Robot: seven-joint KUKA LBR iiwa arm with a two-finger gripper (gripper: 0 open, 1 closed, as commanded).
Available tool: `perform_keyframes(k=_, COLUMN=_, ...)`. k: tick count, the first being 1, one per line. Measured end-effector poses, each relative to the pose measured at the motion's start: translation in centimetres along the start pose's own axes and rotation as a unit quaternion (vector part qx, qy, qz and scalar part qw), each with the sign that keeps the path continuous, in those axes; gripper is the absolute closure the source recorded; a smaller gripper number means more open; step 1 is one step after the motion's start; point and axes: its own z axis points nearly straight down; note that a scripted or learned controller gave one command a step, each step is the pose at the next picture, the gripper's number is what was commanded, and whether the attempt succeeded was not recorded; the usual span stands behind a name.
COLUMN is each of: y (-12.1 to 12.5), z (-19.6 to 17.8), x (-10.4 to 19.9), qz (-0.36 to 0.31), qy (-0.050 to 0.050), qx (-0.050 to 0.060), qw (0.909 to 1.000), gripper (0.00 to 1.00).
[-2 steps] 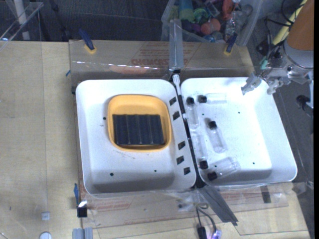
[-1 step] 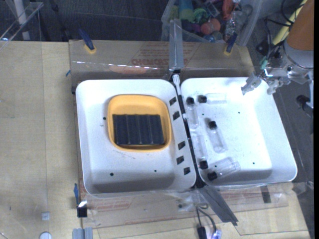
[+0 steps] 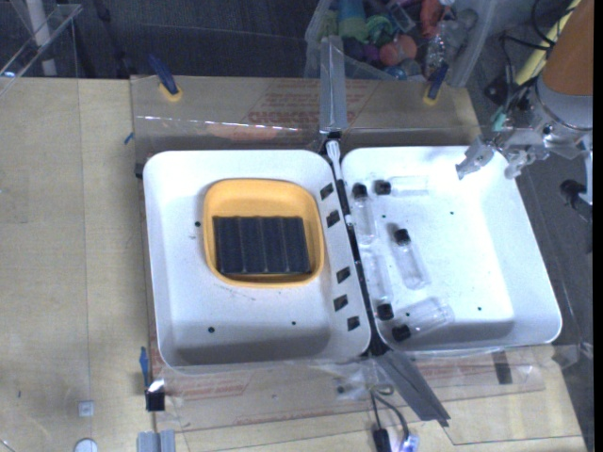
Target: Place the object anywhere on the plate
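A yellow plate [image 3: 215, 205] with rounded corners lies in the left bin [image 3: 170, 252]. On its middle rests a flat black ribbed block [image 3: 263, 245], lying wholly inside the plate's rim. My gripper [image 3: 492, 164] hangs over the far right corner of the right bin [image 3: 490, 252], well away from the plate. It is open, and nothing sits between its fingers [image 3: 470, 165].
Several clear vials with black caps [image 3: 408, 257] lie scattered in the left half of the right bin. A divider with black clips [image 3: 339, 243] separates the two bins. A clear tub of coloured toys [image 3: 396, 17] stands behind the bins.
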Motion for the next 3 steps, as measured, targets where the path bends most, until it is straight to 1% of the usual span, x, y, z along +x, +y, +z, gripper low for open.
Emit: perform_keyframes(k=3, y=0.00, z=0.00, x=0.00, qz=0.000, qy=0.000, qx=0.000, qw=1.0000, gripper=0.00)
